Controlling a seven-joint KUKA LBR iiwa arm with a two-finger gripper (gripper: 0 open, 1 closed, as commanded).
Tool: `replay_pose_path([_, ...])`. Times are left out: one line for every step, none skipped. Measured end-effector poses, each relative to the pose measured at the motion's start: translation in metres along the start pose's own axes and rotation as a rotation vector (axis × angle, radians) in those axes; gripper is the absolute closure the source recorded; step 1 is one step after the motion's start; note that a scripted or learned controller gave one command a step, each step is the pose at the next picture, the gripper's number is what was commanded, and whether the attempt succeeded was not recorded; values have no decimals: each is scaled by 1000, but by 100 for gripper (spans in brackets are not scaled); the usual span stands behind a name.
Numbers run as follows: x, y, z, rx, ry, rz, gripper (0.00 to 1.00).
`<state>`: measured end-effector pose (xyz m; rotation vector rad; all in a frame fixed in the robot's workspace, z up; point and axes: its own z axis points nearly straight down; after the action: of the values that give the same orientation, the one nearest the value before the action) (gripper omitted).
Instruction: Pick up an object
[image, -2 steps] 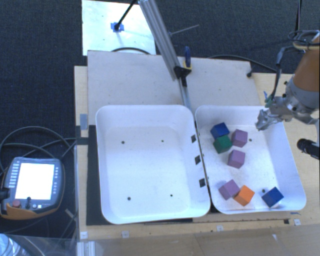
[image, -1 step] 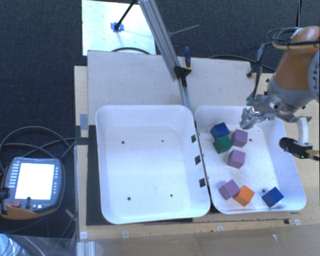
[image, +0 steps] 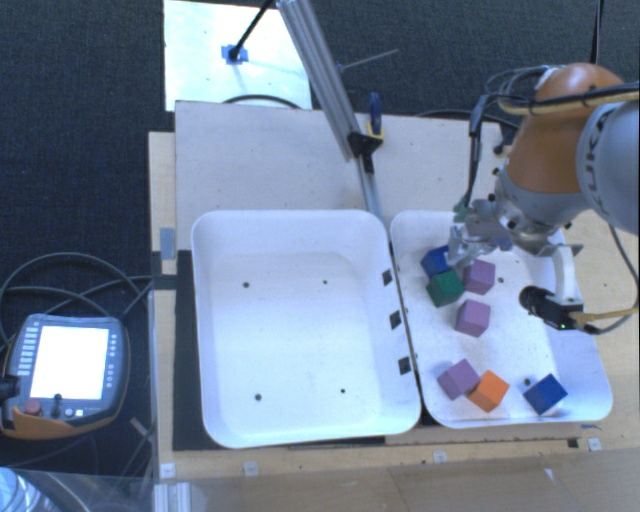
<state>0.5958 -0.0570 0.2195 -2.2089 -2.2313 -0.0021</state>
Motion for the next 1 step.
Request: replay_pose_path([63,-10,-6,-1,1,-2,100])
